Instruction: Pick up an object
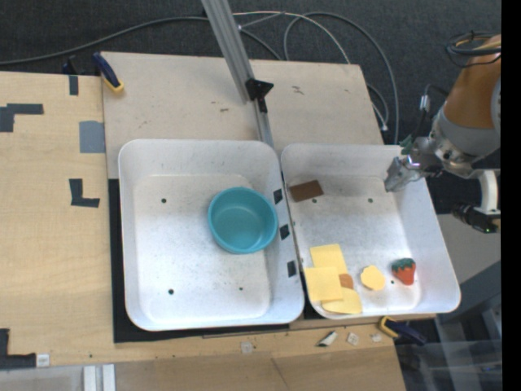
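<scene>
The right bin (423,218) holds a brown block (306,191) near its back left. Yellow flat pieces (330,279), a small round yellow piece (373,278) and a red strawberry-like toy (404,270) lie toward its front. A teal bowl (242,219) sits in the left bin (146,218). My gripper (396,174) hangs over the right bin's back right corner, well away from all the objects. Nothing shows between its fingers.
A slanted grey metal pole (236,55) crosses the back of the bench above the seam between the bins. Cables (326,31) loop behind the right bin. Small bits (338,338) lie on the bench in front of the right bin.
</scene>
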Controlling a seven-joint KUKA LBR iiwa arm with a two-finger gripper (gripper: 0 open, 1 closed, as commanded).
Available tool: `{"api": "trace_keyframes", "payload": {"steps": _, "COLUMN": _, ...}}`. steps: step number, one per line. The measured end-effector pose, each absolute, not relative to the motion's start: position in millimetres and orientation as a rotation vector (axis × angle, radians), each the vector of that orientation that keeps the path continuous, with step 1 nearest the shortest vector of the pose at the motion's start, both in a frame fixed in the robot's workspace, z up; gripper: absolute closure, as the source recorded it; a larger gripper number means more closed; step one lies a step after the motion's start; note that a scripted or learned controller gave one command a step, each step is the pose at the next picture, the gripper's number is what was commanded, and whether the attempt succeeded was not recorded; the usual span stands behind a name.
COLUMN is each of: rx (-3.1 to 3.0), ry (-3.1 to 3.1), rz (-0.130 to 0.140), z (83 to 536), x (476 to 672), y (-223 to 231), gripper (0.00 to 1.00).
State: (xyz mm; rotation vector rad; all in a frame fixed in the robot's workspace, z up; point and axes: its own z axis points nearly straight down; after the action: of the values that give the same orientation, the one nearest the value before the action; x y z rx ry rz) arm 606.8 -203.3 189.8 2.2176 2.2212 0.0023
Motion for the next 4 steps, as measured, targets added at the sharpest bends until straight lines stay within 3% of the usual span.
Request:
{"api": "trace_keyframes", "payload": {"steps": 1, "rx": 2.217, "ry": 2.221, "rz": 0.002, "z": 228.9, "x": 607.8, "y": -202.9, "gripper": 1.00}}
{"api": "trace_keyframes", "payload": {"steps": 4, "rx": 2.214, "ry": 2.232, "rz": 0.001, "z": 235.5, "x": 616.2, "y": -36.8, "gripper": 1.00}}
